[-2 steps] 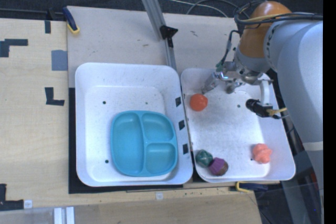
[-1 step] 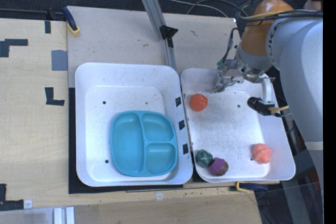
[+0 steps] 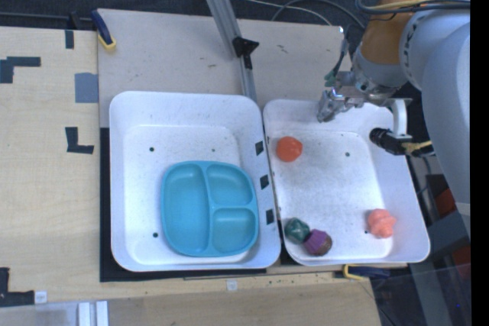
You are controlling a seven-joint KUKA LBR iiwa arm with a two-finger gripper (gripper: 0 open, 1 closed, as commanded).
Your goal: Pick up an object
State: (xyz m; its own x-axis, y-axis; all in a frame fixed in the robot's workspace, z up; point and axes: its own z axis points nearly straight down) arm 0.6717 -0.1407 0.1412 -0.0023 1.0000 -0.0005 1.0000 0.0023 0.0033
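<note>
Objects for picking, four small ones, all lie in the right bin; nothing is in the gripper's grasp.

Starting at the left, a wooden bench carries patches of dark tape. A blue and yellow clamp sits at the corner of a brown board. The left bin rests on that board and holds a blue plate with three compartments, lying flat towards the bin's near side. A metal pole slants down from the top of the view towards the seam between the two bins.

In the right bin, an orange ball sits near the far left corner. At the near edge a dark green lump and a purple lump lie touching, green on the left. A pink-orange lump lies near the right wall, well apart from the others.

The gripper hangs over the right bin's far rim, right of the orange ball and apart from it. Whether it is wide or narrow cannot be told. The grey arm fills the right side.
</note>
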